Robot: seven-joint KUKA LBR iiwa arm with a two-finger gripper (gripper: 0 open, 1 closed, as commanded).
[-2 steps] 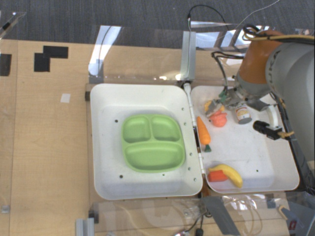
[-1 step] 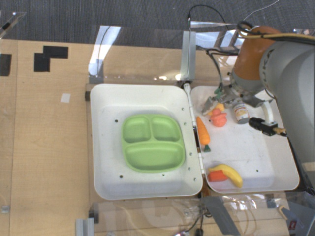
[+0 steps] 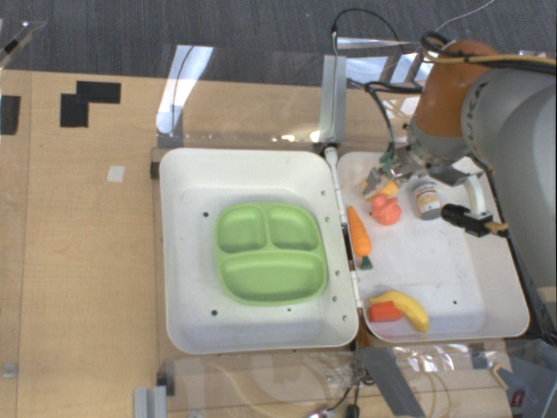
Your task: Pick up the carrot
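Grey arm reaching in from right, orange-banded wrist bent down, hand (image 3: 384,178) lowered

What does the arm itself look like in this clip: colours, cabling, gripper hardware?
The arm is bulky, rounded and light grey, with an orange band above the wrist. Thin black cables loop over it from behind. The gripper is a small cluster of metallic and dark parts; finer detail is too small to tell.

Single fixed overhead camera view, set above the bench (image 3: 78,259) and angled obliquely downward from a moderate distance, framing the left bin (image 3: 187,320) and right bin (image 3: 487,307) side by side, with the arm (image 3: 505,120) entering from the frame's right side.
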